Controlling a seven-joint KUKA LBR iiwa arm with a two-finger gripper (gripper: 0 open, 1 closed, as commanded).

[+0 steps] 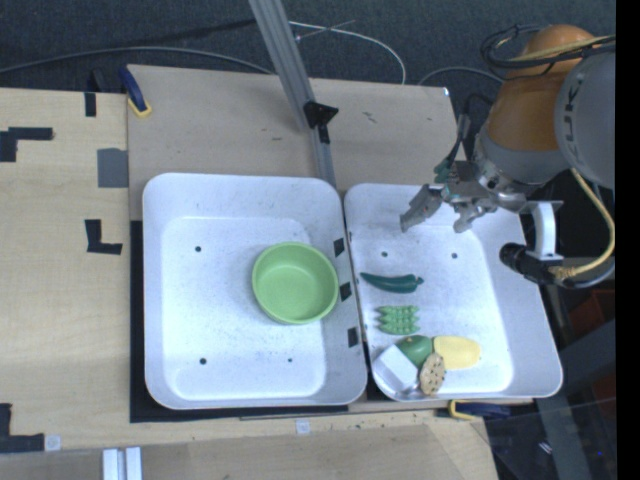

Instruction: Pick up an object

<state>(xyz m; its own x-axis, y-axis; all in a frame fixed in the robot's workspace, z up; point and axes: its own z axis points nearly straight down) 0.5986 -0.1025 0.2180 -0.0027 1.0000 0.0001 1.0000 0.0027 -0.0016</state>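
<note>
A grey KUKA arm with an orange band is reaching in from the right, its two-finger gripper (437, 217) hanging over the upper part of the right bin (520, 298). The fingers are standing spread well apart, with nothing between them.

Below the gripper and apart from it, a dark green chili pepper (392, 282) is lying across the bin floor, slim and glossy, its thin end pointing left toward the bins' shared wall. Just below it, a light green pea pod (397, 318), showing rows of small round bumps, is lying flat. In the bin's near left corner several pieces are crowding together: a green rounded fruit (413, 349), a yellow lemon-like piece (457, 351) touching its right side, a white block (396, 369) beneath, and a tan speckled cookie (432, 373) leaning against them.

In the left bin (180, 268), a light green bowl (294, 283) is sitting upright toward the right side, near the dividing wall. A grey pole (283, 48) is slanting down across the bench behind both bins.
</note>
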